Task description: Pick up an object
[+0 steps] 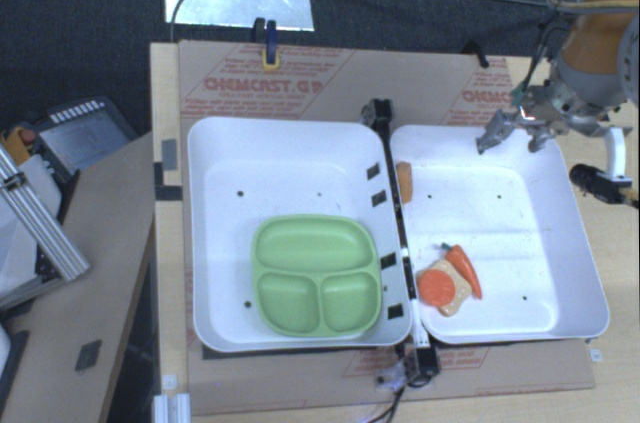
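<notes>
— So where's the arm at right now?

— Up at the far right corner of the right bin point(570, 241), above its rim. The gripper point(518, 133) hangs there with its two fingers spread apart and nothing between them.

— And what is it supposed to grab?

— Any object, I'd guess. The likeliest lot sits near the front left of that same bin: an orange carrot point(464, 269) leaning against a round red-orange piece point(435, 286), both resting on something pale beneath. Touching each other, which could make a clean grip awkward.

— Anything else in there?

— A small tan piece point(404, 181) tucked against the divider wall, well apart from the gripper. Hard to pinch so close to the wall, I reckon.

— The left bin?

— It holds a green divided plate point(316, 274), flat and wide, probably a poor fit for those fingers.

— So nothing picked yet?

— Not yet; it hovers well apart from everything.
</notes>
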`<state>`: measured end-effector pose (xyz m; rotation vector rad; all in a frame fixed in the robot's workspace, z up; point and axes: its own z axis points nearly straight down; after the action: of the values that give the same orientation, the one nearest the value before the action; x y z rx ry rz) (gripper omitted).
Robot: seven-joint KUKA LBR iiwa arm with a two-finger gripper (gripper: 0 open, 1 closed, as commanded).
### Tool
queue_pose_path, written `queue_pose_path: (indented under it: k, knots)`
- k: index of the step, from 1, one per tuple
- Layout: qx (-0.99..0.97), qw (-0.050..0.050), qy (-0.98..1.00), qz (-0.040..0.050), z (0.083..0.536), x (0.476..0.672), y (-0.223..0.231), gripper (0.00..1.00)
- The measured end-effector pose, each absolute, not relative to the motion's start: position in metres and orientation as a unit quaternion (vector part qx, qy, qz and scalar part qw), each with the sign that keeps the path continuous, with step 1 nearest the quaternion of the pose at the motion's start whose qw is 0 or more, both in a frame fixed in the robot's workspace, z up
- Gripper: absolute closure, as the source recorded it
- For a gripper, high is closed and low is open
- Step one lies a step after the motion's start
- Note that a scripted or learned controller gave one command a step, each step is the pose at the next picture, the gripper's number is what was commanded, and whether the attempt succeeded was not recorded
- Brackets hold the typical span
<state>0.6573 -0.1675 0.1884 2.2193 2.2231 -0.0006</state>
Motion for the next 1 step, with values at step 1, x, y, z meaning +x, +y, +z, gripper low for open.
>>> queue_pose_path:
  k: [1]
  knots:
    - [0.707,-0.001,0.708,-0.0008,0.1323,0.6476,-0.166,0.0]
